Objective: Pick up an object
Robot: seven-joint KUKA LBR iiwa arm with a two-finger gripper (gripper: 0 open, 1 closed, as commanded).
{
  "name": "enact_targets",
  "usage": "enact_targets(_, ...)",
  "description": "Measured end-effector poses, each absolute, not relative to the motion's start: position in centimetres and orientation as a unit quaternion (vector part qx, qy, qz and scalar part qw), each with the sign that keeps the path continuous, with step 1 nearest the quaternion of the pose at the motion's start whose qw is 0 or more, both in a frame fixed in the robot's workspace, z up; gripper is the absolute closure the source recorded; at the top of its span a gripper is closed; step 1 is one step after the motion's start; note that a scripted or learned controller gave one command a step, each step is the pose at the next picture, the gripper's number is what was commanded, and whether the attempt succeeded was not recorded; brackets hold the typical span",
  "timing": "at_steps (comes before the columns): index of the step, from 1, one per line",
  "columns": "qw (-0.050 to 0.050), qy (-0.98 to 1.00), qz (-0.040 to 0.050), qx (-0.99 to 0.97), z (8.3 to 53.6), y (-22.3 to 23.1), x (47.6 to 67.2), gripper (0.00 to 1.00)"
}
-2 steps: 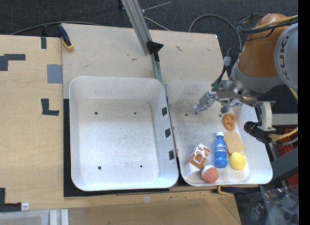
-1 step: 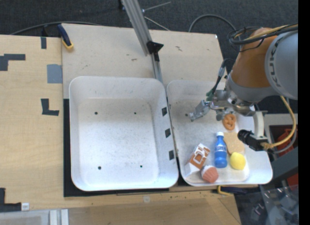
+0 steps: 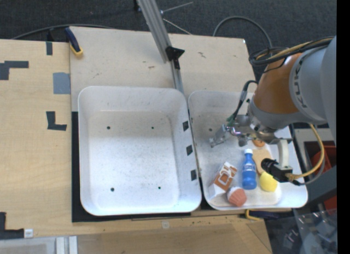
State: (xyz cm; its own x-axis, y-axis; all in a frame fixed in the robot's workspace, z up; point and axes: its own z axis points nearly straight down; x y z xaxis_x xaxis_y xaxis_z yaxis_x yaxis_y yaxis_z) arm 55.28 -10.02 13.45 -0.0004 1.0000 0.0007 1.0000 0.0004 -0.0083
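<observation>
My gripper (image 3: pixel 219 136) hangs over the bare floor in the middle of the right bin (image 3: pixel 203 110), with the grey and orange arm reaching in from the right. Its fingers look open, and nothing shows between them. Several objects lie grouped at the bin's near right, apart from the gripper. They are a blue bottle (image 3: pixel 249 171), an orange and white box (image 3: pixel 225 176), a reddish ball (image 3: pixel 237 196) and a yellow object (image 3: pixel 267 182). A tan piece (image 3: pixel 261 154) lies partly under the arm.
The left bin (image 3: pixel 87 138) stands beside the right one, their walls meeting at a ridge with black clips. A slanted metal rail (image 3: pixel 156 23) runs from the back down to the bins. Cables loop around the arm at right.
</observation>
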Motion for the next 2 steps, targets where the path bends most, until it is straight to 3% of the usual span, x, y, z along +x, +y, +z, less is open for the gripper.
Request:
enact_targets(1,0.001,-0.708,0.0013,-0.706,14.7,-10.0,55.4,1.0)
enact_targets(2,-0.001,-0.707,-0.0007,-0.707,19.0,-9.9,55.8,1.0)
